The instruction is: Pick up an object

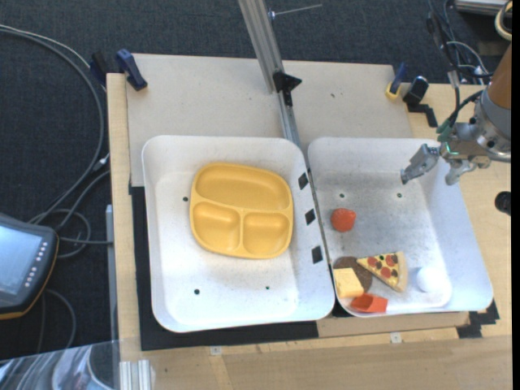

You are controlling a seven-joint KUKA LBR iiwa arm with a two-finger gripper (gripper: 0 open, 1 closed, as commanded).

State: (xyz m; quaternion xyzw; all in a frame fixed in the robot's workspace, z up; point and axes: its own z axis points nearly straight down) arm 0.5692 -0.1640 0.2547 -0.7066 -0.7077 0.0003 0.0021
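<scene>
Two shallow white bins side by side on the surface (203, 96). In the left bin (162, 299), a yellow divided tray (241, 210), lying flat near the middle, long axis roughly parallel to the bin's far edge, single wide compartment toward the far edge, two smaller compartments toward the near edge.

In the right bin (455, 242), a small red-orange ball (344, 219) near the left wall, about midway between far and near edges, apart from everything else. Clustered in the near left corner: a pale yellow block (348, 283), a dark brown piece (357, 266) touching it, a small orange-red piece (370, 303) right at the near rim. Just beside these, a toy pizza slice (387, 270), long axis slanting, crust end toward the near right, narrow tip toward the brown piece on the left. A white ball (430, 279) near the near right corner, just beside the slice.

Gripper (435, 162) above the far right part of the right bin, arm coming in over the right edge. Jaws spread apart, one grey finger angled toward the bin's left, the other down toward the right; nothing between them. All pickable things well apart from the jaws.

Blue clamps at the far corners of the surface.
</scene>
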